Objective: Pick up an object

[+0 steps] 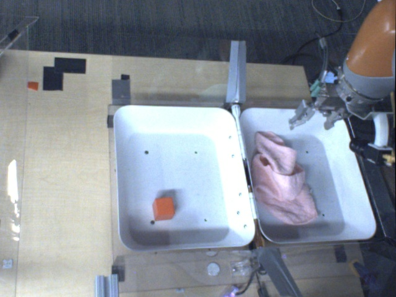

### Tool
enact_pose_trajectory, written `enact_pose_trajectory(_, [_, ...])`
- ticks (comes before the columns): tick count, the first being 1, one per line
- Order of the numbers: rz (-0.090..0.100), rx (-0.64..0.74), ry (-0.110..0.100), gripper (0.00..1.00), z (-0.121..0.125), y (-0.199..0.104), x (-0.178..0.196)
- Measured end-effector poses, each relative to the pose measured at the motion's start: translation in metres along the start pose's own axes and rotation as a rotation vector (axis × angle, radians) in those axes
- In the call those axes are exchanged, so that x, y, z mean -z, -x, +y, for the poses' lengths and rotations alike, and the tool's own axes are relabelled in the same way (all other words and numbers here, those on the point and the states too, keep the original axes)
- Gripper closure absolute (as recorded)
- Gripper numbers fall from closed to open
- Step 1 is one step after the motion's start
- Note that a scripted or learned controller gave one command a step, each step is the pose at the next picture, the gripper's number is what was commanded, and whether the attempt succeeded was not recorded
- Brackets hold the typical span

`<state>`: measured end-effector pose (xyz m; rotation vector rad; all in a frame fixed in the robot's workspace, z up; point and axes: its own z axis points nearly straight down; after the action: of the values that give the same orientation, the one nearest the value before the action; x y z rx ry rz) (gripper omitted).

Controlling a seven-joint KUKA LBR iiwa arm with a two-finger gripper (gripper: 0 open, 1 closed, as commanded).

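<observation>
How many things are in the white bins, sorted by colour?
Orange: 1, the block in the left bin
Pink: 1, the crumpled cloth in the right bin
Total: 2

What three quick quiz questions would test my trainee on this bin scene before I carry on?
1. True or false: the orange block lies in the same bin as the pink cloth.
2. Multiple choice: the pincer is above which part of the right bin? A) far edge B) near edge C) centre
3. Fill in: the block sits near the ___ corner of the left bin, as the camera sees it.

Key: 1 false, the block is in the left bin and the cloth in the right; 2 A; 3 near-left.
</observation>
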<state>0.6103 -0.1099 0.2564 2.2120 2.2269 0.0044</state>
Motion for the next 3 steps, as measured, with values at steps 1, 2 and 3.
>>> enact_pose_trajectory(1, [0.000,0.197,0.000,0.00,-0.003,0.004,-0.147])
enact_pose_trajectory(2, [-0.004,0.267,0.012,0.00,-0.008,-0.009,-0.165])
enact_pose_trajectory(3, [-0.004,0.270,0.021,1.00,-0.005,-0.011,-0.153])
